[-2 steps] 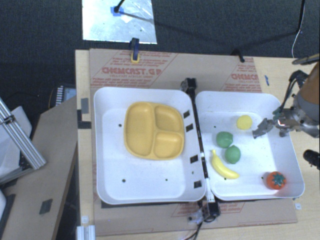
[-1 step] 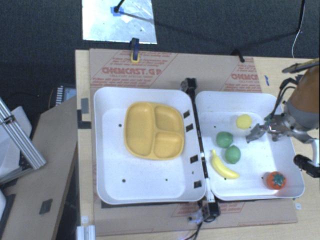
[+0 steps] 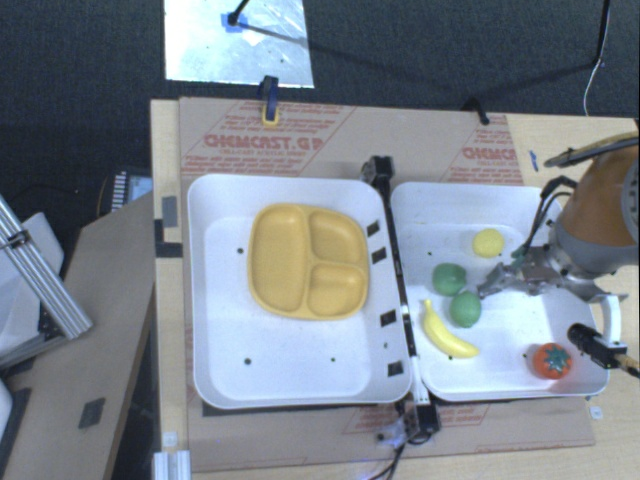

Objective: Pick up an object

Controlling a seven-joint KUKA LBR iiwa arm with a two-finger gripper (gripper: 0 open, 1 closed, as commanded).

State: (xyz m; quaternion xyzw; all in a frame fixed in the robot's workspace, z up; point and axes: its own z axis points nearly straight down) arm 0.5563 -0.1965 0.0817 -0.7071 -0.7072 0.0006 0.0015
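Clearly the risk lies in the crowding: the gripper (image 3: 487, 286) hangs low over the right bin (image 3: 440, 206), its tip reaching toward two green balls (image 3: 456, 293) that sit close together, one just above the other, with a banana (image 3: 445, 331) just below and left of them. If it comes down between the two, I judge it likely to nudge one away instead of trapping it, since round things roll on a smooth bin floor; if it drops a little left it may catch the banana's upper end and push it aside. Whether the fingers are open or closed cannot be told, as they blur into a dark grey shape, and nothing shows between them, so no object counts as held. A yellow ball (image 3: 488, 242) lies apart near the upper middle of the same bin, and a red tomato-like fruit (image 3: 550, 361) sits by the lower right corner, close under the arm (image 3: 600, 218), where a sweep of the wrist could knock it. The left bin (image 3: 215, 298) holds a yellow divided plate (image 3: 305, 260), lying flat with three compartments, nothing in them. Both bins rest side by side on the counter (image 3: 330, 133), and any of the right bin's five pieces would serve as the thing to pick.
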